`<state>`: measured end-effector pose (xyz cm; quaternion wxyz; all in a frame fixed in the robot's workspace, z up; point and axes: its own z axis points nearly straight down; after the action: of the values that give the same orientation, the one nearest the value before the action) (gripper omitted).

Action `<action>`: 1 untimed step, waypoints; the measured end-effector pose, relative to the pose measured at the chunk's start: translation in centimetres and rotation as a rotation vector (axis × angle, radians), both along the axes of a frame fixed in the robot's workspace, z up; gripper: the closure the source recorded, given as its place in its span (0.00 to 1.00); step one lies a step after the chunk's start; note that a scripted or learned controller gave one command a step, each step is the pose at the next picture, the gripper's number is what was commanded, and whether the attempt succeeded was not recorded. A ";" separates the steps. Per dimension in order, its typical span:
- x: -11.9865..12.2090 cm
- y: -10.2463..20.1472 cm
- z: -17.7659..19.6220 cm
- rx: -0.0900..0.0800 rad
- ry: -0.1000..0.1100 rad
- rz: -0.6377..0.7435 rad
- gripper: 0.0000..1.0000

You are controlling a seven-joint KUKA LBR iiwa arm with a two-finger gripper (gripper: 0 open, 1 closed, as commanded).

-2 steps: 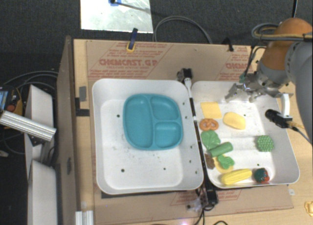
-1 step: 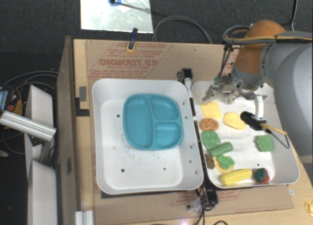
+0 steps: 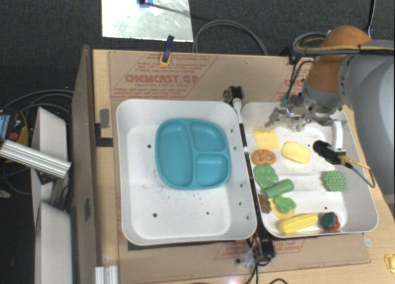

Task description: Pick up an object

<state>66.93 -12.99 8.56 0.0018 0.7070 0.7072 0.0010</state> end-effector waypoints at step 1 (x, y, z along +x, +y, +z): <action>-1.7 1.6 -0.1 0.001 0.003 0.003 0.00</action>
<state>65.19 -11.42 8.46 0.0003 0.7061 0.7081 0.0001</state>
